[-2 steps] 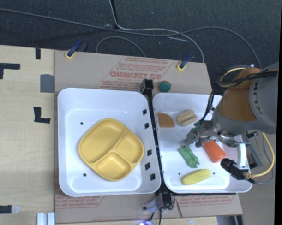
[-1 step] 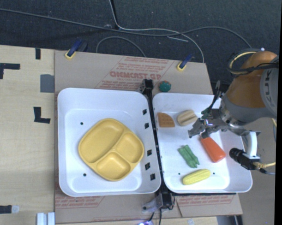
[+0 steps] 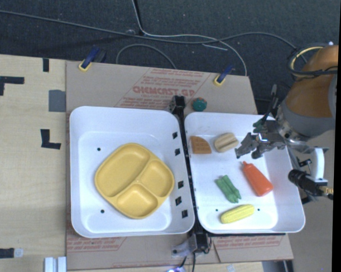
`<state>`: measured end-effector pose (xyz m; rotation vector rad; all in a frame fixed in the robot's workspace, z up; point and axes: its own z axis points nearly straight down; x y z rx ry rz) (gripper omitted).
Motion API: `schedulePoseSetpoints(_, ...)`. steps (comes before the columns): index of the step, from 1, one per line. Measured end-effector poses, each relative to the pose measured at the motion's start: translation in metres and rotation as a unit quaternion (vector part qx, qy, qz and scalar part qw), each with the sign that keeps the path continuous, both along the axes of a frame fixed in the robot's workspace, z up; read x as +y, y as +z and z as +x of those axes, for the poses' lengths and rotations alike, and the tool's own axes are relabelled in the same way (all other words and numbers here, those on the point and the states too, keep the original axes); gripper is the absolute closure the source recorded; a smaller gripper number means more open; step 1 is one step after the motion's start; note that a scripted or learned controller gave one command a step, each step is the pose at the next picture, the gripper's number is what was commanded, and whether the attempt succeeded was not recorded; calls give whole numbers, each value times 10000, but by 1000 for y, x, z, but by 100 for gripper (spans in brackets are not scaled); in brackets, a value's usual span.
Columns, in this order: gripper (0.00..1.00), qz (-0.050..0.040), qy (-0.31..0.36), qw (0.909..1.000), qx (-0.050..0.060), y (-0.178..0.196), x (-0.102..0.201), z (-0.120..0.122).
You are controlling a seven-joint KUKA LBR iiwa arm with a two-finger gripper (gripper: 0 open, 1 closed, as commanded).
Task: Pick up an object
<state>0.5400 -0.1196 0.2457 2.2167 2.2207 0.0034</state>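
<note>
The arm (image 3: 308,104) reaches in from the right, orange band up top, and the gripper (image 3: 253,145) hangs over the right bin (image 3: 287,220), its dark fingers pointing left toward the bread pieces; whether that claw is spread or pressed together, I cannot tell from this angle, and nothing shows between its tips; just below it lies the orange carrot (image 3: 256,178), slanted, its top end close under the gripper; to the gripper's left sits the tan bread roll (image 3: 226,142), and beside that the brown toast slice (image 3: 200,145), near the divider; lower down, the green bean pod (image 3: 228,188) lies mid-bin, and the yellow corn cob (image 3: 237,213) rests near the front wall; over in the left bin (image 3: 83,157) sits the yellow divided plate (image 3: 134,180); a small teal ball (image 3: 200,104) rests on the cardboard just behind the bins.
</note>
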Motion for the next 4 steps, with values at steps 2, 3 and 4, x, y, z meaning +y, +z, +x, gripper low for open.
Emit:
schedulePoseSetpoints(2,100,12,20,10000,24,7,91,38)
schedulePoseSetpoints(3,100,8,21,10000,29,-9,142,64)
schedulePoseSetpoints(4,100,13,24,10000,20,-4,193,86)
